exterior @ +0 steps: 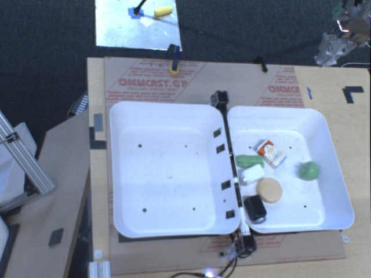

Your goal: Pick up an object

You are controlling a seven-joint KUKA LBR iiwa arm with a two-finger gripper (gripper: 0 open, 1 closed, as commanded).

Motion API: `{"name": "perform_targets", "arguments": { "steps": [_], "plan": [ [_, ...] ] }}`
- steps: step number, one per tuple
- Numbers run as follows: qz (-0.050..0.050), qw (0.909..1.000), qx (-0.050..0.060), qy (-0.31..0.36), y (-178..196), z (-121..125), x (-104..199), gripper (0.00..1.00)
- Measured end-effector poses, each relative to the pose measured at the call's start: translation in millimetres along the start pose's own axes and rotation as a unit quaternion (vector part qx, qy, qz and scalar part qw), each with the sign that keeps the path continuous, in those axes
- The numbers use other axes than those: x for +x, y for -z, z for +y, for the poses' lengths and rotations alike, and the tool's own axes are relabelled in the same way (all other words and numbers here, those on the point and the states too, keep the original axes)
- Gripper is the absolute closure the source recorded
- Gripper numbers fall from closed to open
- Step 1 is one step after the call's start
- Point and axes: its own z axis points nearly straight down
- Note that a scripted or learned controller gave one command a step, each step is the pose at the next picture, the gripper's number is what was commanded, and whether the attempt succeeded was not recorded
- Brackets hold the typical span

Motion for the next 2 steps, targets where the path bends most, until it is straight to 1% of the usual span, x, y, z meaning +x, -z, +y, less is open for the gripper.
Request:
{"name": "perform_targets", "arguments": {
  "steps": [1,2],
  "plan": [
    [-0.003,1.0,-0.007,-0.005,28.2,-0.5,-14.1,1.0],
    [-0.004,1.0,-0.005,-0.007,5.1,-2.9,-80.3,1.0]
  ]
}}
